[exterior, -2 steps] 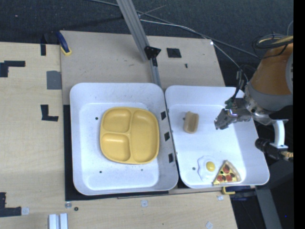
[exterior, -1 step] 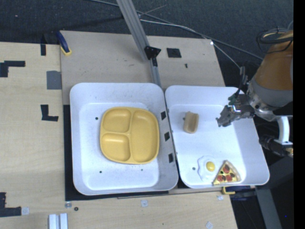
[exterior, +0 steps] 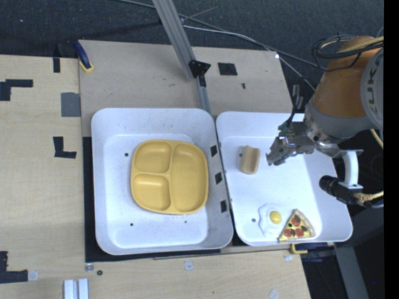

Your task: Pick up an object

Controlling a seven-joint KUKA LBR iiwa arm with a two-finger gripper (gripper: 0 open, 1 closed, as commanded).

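The gripper hung over the right bin; its jaws were too dark and small to judge, so their state could not be told. A tan bread piece lay just left of them, apart. A fried egg and pizza slice lay below, touching. The arm's body was cut off at the right.

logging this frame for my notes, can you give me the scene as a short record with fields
left bin: holds a yellow divided plate
right bin: holds a tan block, a fried egg toy and a pizza slice toy
gripper: over the right bin, just right of the tan block, nothing seen held
egg and pizza: side by side at the near edge
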